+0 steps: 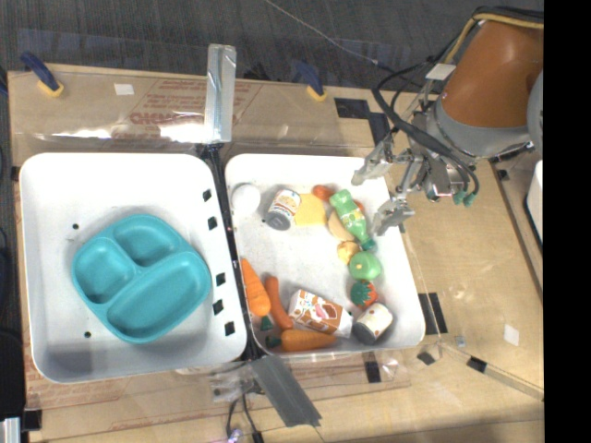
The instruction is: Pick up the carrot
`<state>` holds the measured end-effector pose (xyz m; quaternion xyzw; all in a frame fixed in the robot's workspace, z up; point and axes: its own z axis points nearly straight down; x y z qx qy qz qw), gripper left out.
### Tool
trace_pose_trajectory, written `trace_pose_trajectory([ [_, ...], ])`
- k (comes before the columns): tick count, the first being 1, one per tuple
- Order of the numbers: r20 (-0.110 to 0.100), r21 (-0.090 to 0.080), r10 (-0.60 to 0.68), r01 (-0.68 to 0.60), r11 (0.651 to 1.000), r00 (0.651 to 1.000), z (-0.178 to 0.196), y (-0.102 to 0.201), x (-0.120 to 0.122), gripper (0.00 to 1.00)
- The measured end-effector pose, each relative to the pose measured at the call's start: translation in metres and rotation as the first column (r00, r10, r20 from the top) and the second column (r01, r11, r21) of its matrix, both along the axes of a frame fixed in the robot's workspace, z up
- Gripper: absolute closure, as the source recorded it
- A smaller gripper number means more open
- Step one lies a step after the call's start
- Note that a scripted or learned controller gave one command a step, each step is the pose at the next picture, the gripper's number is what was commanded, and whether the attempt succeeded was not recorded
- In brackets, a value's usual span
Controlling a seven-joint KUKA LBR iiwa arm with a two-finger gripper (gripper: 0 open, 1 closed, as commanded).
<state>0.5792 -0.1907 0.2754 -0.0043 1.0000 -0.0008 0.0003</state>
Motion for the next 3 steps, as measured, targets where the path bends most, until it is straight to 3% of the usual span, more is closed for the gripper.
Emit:
trace_pose_trajectory([
  [1,0.003,0.0,0.106,-0.106,0.994,0.994,-0.182,-0.016,0.029,0.0],
  [2,-0.002,0.004,0.02,-0.02,1.0,1.0,-0.184,0.043,0.026,0.0],
  [3,0.004,0.0,0.003,-0.003,1.0,1.0,-0.181,-0.02,0.026,0.0],
])
